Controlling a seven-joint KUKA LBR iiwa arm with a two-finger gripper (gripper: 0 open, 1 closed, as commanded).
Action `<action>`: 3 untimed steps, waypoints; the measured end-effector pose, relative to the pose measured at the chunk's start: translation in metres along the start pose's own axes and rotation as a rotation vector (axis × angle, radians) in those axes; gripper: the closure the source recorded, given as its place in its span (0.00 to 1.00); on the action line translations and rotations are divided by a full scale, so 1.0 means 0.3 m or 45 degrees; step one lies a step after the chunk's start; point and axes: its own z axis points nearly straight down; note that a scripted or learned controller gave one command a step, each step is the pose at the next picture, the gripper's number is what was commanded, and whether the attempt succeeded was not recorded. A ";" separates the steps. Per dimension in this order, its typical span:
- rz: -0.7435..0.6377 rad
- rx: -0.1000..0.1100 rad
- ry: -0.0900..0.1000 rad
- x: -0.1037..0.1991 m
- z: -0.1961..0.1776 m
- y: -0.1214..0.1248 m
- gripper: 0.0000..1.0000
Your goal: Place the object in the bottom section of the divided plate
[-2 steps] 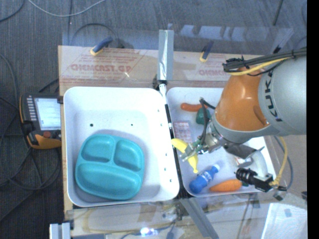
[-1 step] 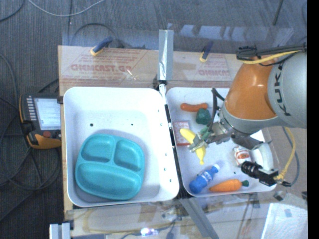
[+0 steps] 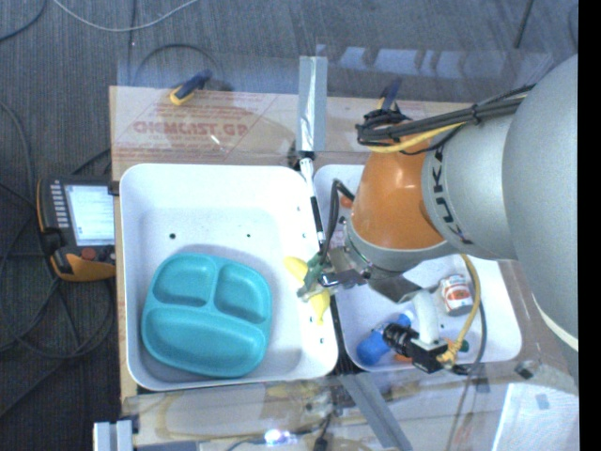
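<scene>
**Reaching over the bin divider toward a small yellow object**

I am leaning in from the right, my grey arm and orange band (image 3: 399,205) crossing above the right bin (image 3: 498,332). My gripper (image 3: 317,278) is hanging at the wall between the two bins, well to the right of the teal divided plate (image 3: 207,316), which is lying in the left bin (image 3: 188,195).

A small yellow object (image 3: 299,269) is sitting just left of my gripper, at the left bin's right wall, apart from the plate. More yellow is showing just below my fingertips; I cannot tell whether it is the same piece. I cannot tell whether my fingers are spread or pinching it, since the wrist is covering them.

Judging by its look, the object is light, smooth plastic, stiff and a little slippery, not fragile. I am judging that a pinch across its narrow middle would serve best, kept clear of the bin wall.

The plate's large bottom section is lying nearest the bin's lower edge.
</scene>
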 end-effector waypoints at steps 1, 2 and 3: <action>-0.234 0.004 0.001 0.286 0.154 0.058 1.00; 0.036 -0.050 -0.014 0.410 0.241 0.144 1.00; 0.051 -0.055 -0.029 0.382 0.260 0.146 0.00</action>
